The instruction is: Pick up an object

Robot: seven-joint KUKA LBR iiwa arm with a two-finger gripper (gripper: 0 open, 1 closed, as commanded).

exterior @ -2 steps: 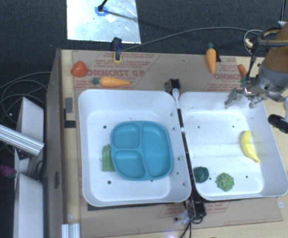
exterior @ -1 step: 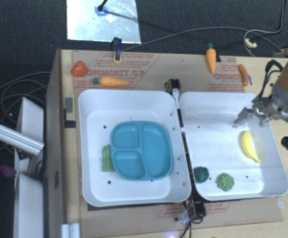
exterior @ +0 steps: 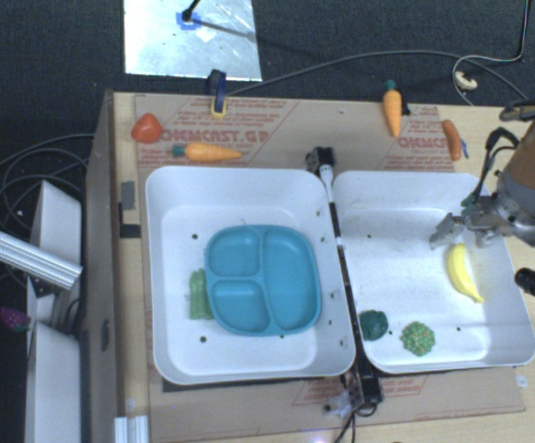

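Note:
A yellow banana (exterior: 464, 273) lies in the right bin (exterior: 406, 210), near its right wall. A dark green lump (exterior: 374, 325) and a light green, knobbly piece (exterior: 419, 338) sit close to that bin's front edge. My gripper (exterior: 459, 236) hangs just above the banana's upper end, by the right wall. Its fingers (exterior: 440, 233) are spread open with nothing between them.
The left bin (exterior: 171, 201) holds a blue divided plate (exterior: 263, 280) and a green piece (exterior: 198, 295) beside it. Toy carrots (exterior: 210, 152) (exterior: 393, 111) (exterior: 451, 138) and an orange-red fruit (exterior: 146, 128) lie on the cardboard behind the bins.

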